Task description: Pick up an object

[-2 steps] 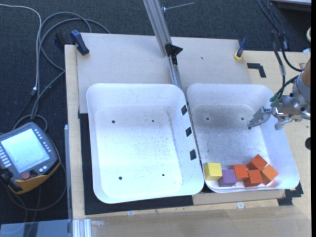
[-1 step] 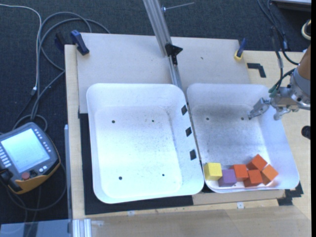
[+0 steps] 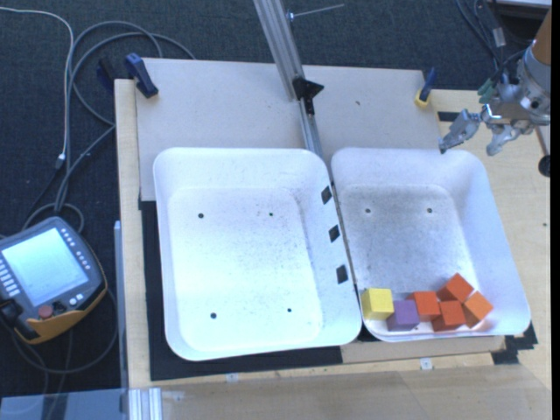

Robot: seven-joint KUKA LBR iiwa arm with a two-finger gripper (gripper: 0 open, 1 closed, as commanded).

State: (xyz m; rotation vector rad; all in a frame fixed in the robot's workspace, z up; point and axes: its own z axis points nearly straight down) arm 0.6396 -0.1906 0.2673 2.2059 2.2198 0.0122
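Along the near edge of the right bin [image 3: 490, 199] lie a yellow cube [image 3: 379, 303], a purple block [image 3: 403, 313] and several orange blocks [image 3: 451, 302] bunched together. My gripper [image 3: 477, 137] hangs at the upper right, above the far right corner of that bin, well away from the blocks. Its two grey fingers [image 3: 454, 134] are spread apart, open, with nothing between them.
The left bin [image 3: 175, 191] lies beside the right one, with black tabs along the shared rim. An aluminium post [image 3: 278, 38] slants up from the back of the bench. Blue clamps [image 3: 140, 73] hold the board's far corners. A teach pendant [image 3: 44, 274] lies on the floor at the left.
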